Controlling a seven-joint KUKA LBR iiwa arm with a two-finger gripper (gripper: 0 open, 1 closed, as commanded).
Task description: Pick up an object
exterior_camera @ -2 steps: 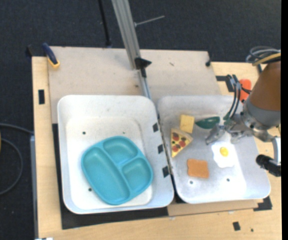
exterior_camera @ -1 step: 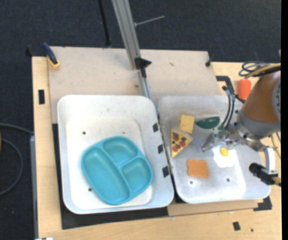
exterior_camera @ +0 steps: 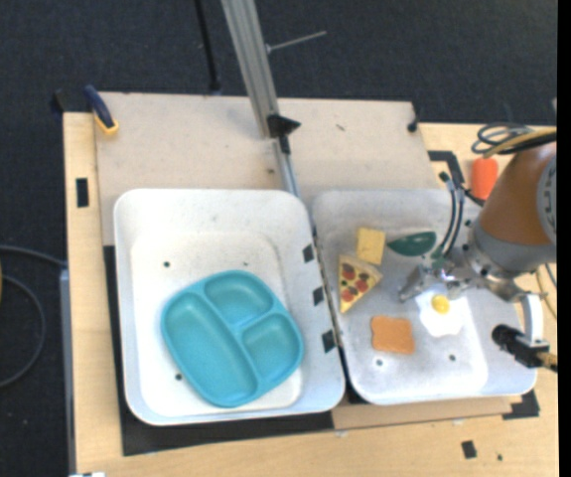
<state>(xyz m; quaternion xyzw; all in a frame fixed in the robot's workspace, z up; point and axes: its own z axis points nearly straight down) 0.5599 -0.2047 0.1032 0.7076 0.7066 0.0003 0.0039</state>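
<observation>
Bench (exterior_camera: 196, 157): a pale wooden top with two shallow white bins side by side on it, and a slanted metal post (exterior_camera: 255, 58) rising from behind them.

Left bin (exterior_camera: 136, 227): it holds one thing, a teal divided plate (exterior_camera: 230, 338) with three compartments. The plate lies flat in the near half of the bin, its long axis running from near-left to far-right.

Right bin (exterior_camera: 364, 212): it carries the small food toys, all close together in its middle.

Pizza slice (exterior_camera: 356, 282): a wedge just beside the bin's left wall, its long axis running near-left to far-right, with the tip pointing down towards the near-left.

Cheese block (exterior_camera: 369, 244): a yellow square just beyond the pizza slice, nearly touching its wide end.

Toast piece (exterior_camera: 393, 335): an orange-brown square, lying flat nearer to me than the pizza, apart from it.

Green piece (exterior_camera: 411, 241): a dark green oval thing to the right of the cheese, its long axis lying left to right.

Fried egg (exterior_camera: 440, 312): white with a yellow yolk, right of the toast, directly below the gripper.

Gripper (exterior_camera: 434, 278): it hangs low over the right bin between the green piece and the egg. From where I stand I cannot tell whether its jaws are open or closed; nothing is visibly held.

Arm (exterior_camera: 518, 212): grey with an orange band, coming in from the right.
</observation>
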